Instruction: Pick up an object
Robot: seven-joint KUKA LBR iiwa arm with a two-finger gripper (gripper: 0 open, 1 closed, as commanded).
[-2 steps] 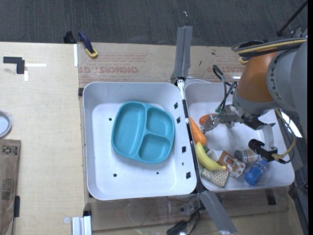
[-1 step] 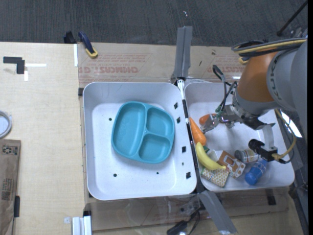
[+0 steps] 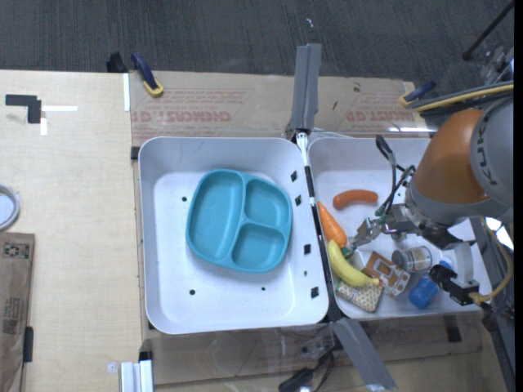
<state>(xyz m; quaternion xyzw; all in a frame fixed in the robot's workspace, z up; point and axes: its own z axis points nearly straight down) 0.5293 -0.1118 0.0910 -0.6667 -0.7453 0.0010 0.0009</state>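
A pale wooden bench (image 3: 65,219) stands on dark carpet, with a sheet of brown cardboard (image 3: 245,109) taped under 2 shallow white bins set side by side. The left bin (image 3: 159,300) holds a light blue divided plate (image 3: 239,219) with 3 compartments, lying flat near the bin's middle. The right bin (image 3: 327,158) is the crowded one. An orange sausage-shaped piece (image 3: 355,197) lies alone toward its far half. Against the wall shared with the left bin, a carrot (image 3: 331,224) points away from me, and just below it lies a yellow banana (image 3: 348,268). Beside the banana sit a brown patterned packet (image 3: 384,269) and a speckled flat piece (image 3: 362,297), touching or overlapping. A small metal can (image 3: 411,259) lies on its side further right, with a blue object (image 3: 422,293) just below it.

The grey arm with its orange band (image 3: 445,166) reaches in over the right bin. Its gripper (image 3: 365,231) hangs low between the carrot and the can, just above the banana. The thin fingers look slightly parted, with nothing visible between them. A roll of tape (image 3: 6,208) and a brown paper bag (image 3: 15,296) rest at the bench's left edge.
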